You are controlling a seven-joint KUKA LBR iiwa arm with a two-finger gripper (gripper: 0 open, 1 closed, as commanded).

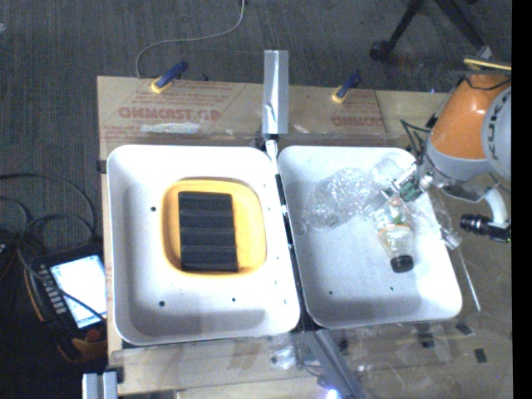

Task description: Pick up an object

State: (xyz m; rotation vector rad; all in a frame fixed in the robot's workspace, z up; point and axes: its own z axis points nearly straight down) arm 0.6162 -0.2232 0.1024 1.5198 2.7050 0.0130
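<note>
From the camera view I see the bench (116,98) with two white bins. In the left bin (133,223) lies a yellow tray (253,223) with a black ribbed insert (208,231); it sits flat and near the middle.

The right bin (349,298) carries the things I would go for. A clear plastic bottle (397,238) with a black cap (402,263) lies on its side toward the right wall, the cap pointing to the near side. Just to its left and further away there is a crumpled clear plastic piece (341,196), maybe a crushed container.

The arm (470,131) comes in from the right, and the hand (405,188) hangs over the far right part of this bin, just beside the far end of the bottle. I cannot tell if it is apart or together, and I see nothing held in it.

I judge the bottle to be light, smooth and a little slippery, and it may roll. I would take it across the body, near the middle, not at the cap. The crumpled piece is soft and will give under pressure, so it is a less sure choice.
</note>
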